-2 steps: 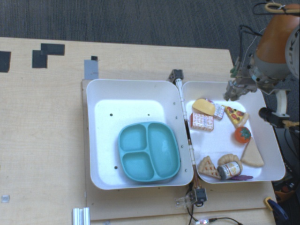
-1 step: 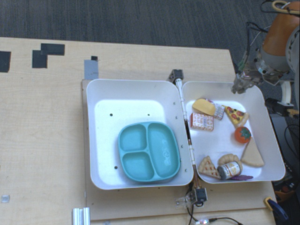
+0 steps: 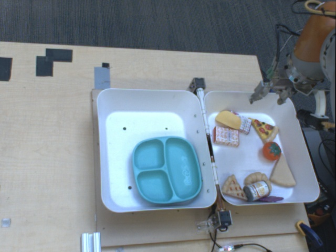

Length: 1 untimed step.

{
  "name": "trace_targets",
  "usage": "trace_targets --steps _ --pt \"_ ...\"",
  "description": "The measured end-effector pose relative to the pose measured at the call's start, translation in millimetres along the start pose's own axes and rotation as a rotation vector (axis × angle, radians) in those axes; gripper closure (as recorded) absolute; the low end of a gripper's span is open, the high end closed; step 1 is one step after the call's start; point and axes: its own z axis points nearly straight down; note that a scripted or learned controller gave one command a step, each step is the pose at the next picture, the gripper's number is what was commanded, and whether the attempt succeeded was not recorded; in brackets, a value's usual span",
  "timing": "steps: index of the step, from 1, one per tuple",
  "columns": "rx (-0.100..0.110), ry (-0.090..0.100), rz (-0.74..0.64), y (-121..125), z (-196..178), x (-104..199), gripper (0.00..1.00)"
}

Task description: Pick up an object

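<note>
Two white bins (image 3: 105, 140): one blue divided plate (image 3: 167, 169), about eight toy foods (image 3: 252, 156).

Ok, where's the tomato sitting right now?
The tomato lies in the right bin, toward its right side, just below the pizza slice and above the tan wedge.

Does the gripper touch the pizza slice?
Apart. In the camera view the gripper hangs over the right bin's far rim, with bare white floor between it and the pizza slice.
</note>
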Motion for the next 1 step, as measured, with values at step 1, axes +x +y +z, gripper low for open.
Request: trace_targets --steps 1 --pt "-0.009 -0.001 -0.001 -47.2 82.8 -20.7 0.00"
